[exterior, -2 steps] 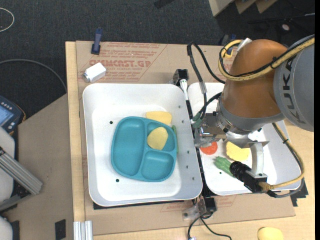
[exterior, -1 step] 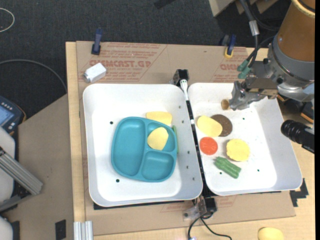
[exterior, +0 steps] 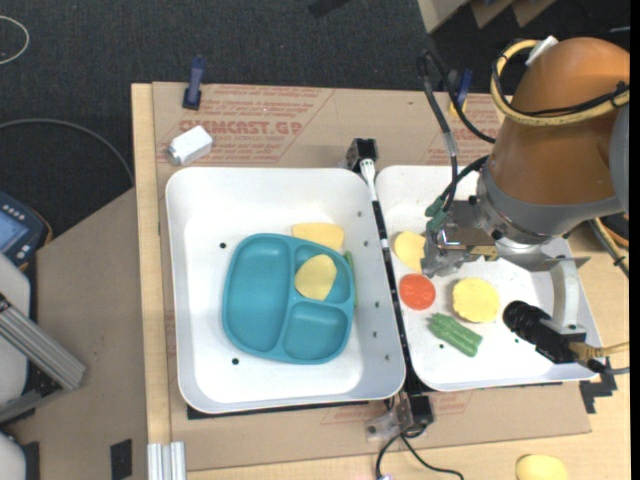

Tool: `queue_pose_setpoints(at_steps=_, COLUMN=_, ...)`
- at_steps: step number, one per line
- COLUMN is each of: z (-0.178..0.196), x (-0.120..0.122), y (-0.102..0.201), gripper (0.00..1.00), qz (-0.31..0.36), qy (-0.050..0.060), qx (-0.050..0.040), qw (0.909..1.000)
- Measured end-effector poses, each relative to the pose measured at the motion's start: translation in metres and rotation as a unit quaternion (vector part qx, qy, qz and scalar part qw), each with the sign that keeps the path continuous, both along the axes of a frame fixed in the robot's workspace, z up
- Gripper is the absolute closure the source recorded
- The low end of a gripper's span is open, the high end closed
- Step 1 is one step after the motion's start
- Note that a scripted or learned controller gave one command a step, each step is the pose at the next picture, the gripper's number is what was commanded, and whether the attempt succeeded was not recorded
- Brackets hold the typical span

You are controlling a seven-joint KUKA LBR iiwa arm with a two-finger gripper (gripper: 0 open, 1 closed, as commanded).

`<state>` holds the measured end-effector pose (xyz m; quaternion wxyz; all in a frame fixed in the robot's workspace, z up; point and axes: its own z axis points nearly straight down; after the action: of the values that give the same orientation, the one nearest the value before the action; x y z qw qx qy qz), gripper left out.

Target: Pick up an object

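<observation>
Orange arm [exterior: 555,118] over cardboard-topped bench [exterior: 260,118] — dark carpet [exterior: 90,38] beyond — fingers' [exterior: 440,258] state unclear.

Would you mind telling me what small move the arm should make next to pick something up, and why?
Probably a short descent with a slight shift toward the red-orange round piece. The gripper sits in the right bin just above that piece, beside a yellow piece, and nothing is seen held. The yellow disc and green piece lie farther off.
</observation>
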<state>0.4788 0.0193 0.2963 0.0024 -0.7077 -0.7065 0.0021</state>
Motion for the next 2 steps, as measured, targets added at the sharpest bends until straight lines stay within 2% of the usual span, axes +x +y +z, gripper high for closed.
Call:
queue_pose_setpoints(at_steps=1, z=0.094, x=0.001, y=-0.009, gripper=1.00, qz=0.001, qy=-0.008, qx=-0.0002, qw=1.0000)
queue_pose_setpoints(at_steps=2, z=-0.035, x=-0.001, y=0.013, gripper=1.00, qz=0.001, qy=0.003, qx=-0.0002, qw=1.0000)
